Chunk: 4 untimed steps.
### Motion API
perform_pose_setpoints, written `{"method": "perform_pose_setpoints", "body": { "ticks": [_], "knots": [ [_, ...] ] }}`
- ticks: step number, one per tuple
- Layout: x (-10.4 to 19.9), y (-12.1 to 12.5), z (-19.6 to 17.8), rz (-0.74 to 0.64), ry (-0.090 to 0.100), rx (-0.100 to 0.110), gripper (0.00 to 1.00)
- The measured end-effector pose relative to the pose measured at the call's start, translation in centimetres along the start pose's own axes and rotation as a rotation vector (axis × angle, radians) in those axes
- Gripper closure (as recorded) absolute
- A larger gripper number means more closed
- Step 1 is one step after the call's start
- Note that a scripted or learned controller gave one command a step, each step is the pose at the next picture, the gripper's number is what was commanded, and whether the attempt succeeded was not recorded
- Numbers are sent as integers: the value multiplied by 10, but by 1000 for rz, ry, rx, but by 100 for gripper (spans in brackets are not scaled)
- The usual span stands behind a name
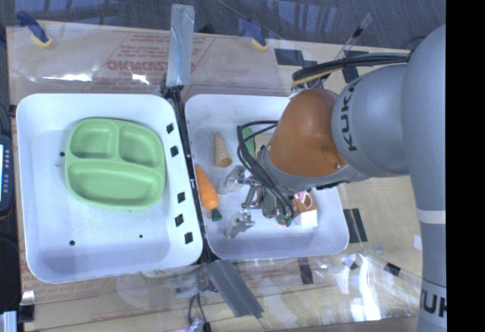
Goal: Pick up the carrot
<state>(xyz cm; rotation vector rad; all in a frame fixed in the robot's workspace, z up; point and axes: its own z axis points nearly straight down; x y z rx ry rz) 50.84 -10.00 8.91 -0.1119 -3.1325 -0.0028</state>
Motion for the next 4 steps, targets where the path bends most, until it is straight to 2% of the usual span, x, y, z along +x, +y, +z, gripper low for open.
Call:
{"method": "perform_pose_setpoints", "body": {
  "ticks": [1, 3, 4],
  "knots": [
    [-1, 2, -8, -8, 2, -1, 100],
    [-3, 6, -24, -24, 7, -2, 100],
    [-64, 119, -104, -142, -11, 0, 100]
  ]
}}
